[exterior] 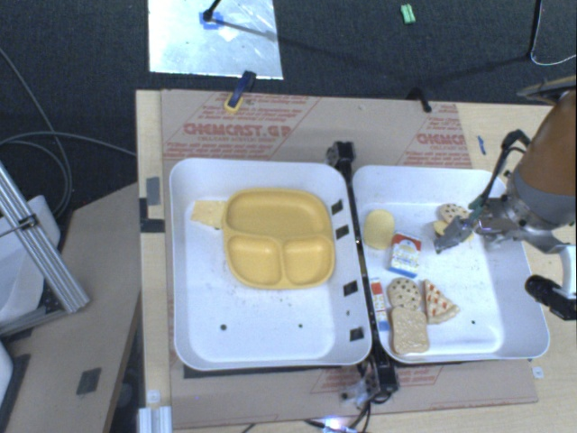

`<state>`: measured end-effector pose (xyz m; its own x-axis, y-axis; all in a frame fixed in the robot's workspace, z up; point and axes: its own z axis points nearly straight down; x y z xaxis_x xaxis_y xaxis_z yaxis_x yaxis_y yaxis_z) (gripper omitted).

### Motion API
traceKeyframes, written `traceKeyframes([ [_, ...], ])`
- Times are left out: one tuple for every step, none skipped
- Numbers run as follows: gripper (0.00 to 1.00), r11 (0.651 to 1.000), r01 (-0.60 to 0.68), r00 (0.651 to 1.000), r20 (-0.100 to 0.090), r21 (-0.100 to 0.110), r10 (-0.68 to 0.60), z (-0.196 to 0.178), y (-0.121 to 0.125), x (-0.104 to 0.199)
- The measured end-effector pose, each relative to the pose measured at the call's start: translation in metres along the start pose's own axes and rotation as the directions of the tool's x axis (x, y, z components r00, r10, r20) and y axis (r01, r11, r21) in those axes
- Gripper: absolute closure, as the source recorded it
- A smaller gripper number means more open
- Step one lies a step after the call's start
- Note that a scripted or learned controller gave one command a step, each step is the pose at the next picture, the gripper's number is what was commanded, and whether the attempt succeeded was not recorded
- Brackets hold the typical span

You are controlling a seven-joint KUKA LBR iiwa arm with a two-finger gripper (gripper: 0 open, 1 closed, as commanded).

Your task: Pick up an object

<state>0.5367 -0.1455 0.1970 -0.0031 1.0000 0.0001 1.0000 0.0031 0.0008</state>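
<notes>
Camera view gives you a cookie, blue packet and pizza slice around the gripper; its grip, you cannot tell.

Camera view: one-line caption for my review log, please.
Gripper low in the right white bin near a round cookie; yellow divided plastic tray in the left white bin.

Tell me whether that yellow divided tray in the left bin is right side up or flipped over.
Right side up. The yellow tray lies flat in the left bin with its three hollow compartments facing up.
</notes>
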Motion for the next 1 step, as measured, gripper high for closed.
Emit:
traceKeyframes([
  [0.0,1.0,-0.001,1.0,0.004,-0.003,0.001,0.1173,0.0709,-0.0642],
])
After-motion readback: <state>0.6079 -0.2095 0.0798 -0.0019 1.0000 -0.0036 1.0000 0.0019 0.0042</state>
